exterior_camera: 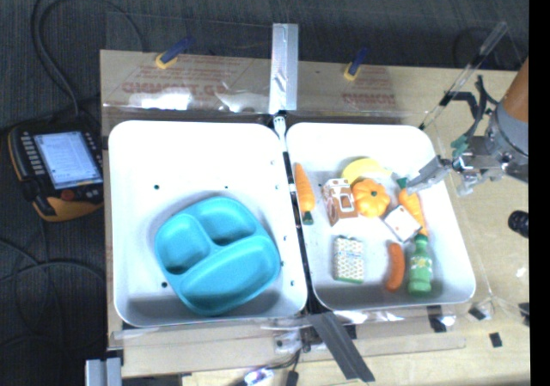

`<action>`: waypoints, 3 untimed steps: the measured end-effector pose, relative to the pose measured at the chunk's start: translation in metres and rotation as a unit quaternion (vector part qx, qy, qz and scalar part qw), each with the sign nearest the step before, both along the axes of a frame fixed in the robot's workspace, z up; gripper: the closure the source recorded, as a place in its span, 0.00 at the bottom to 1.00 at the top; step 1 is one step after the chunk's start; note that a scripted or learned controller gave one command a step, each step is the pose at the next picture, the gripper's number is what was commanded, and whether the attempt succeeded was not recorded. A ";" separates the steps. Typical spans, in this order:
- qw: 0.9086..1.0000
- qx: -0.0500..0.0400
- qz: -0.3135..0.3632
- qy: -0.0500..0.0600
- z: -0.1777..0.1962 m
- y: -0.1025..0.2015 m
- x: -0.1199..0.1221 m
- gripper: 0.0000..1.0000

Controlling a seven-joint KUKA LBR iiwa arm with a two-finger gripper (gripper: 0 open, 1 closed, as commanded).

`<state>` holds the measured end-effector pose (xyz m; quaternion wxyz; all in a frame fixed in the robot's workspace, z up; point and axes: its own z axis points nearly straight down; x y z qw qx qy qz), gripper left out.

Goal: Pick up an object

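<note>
Orange and slim, the carrot lies in the right bin near its right wall, long axis slanting from upper left to lower right. The gripper hovers just above the carrot's upper end; whether its jaws are open cannot be told, and nothing visibly sits between them

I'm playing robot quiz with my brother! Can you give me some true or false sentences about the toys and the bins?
1. The blue plate lies in the left bin. True.
2. The green bottle is in the left bin. False: it is in the right bin, near the front right corner.
3. The small pumpkin sits beside the yellow toy. True.
4. The gripper is above the blue plate. False: it is at the right bin's right edge.
</note>
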<state>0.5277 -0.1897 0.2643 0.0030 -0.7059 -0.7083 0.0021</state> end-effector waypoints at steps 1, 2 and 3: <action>0.999 -0.001 0.033 -0.004 -0.146 -0.009 0.029 0.00; 0.986 0.004 0.164 -0.008 -0.163 -0.027 0.075 0.00; 0.949 0.001 0.315 -0.002 -0.135 -0.033 0.095 0.00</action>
